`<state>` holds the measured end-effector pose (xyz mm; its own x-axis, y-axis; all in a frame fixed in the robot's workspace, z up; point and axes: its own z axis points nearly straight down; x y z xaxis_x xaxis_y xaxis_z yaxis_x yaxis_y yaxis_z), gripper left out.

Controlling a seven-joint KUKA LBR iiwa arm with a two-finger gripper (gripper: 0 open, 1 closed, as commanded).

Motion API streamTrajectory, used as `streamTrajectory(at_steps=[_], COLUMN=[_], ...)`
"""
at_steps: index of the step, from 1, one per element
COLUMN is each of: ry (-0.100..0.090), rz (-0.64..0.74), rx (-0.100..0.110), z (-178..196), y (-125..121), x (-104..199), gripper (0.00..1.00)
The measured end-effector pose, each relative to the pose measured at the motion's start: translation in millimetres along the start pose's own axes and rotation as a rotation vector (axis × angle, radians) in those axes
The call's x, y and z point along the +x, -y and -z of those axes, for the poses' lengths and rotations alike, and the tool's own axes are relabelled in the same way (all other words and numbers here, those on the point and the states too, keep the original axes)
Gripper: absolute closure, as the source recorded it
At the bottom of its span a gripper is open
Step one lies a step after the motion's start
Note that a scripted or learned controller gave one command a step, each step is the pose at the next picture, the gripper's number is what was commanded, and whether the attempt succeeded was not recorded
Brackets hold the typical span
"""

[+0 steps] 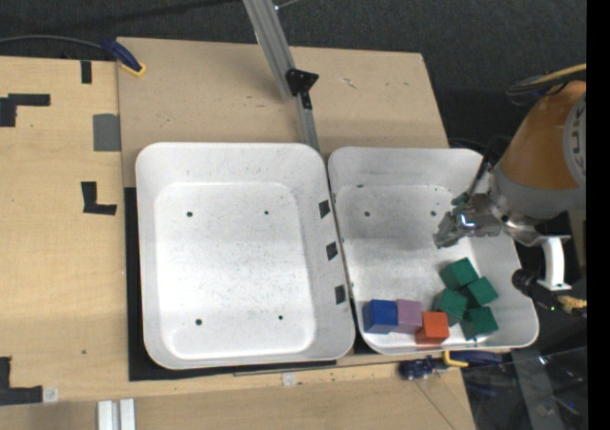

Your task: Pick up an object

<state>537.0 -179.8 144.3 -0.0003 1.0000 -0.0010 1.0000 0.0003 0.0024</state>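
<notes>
In the right bin several small blocks lie along the near edge: a blue block, a lilac block, an orange block and a cluster of green blocks at the near right corner. My gripper hangs over the right side of that bin, just above and beyond the green cluster, with nothing seen between its tips. The arm's grey and orange body covers the bin's right rim.
The left bin lies beside the right one. A slanted metal rail runs from the top down to the seam between the bins. A blue and yellow clamp sits at the bench's far left.
</notes>
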Motion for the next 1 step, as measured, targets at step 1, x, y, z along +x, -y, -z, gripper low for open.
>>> streamTrajectory(at_steps=[1], ry=[0.001], rz=[0.0], rx=[-0.002], z=[57.5], y=[5.9], x=[-6.3], gripper=[1.0])
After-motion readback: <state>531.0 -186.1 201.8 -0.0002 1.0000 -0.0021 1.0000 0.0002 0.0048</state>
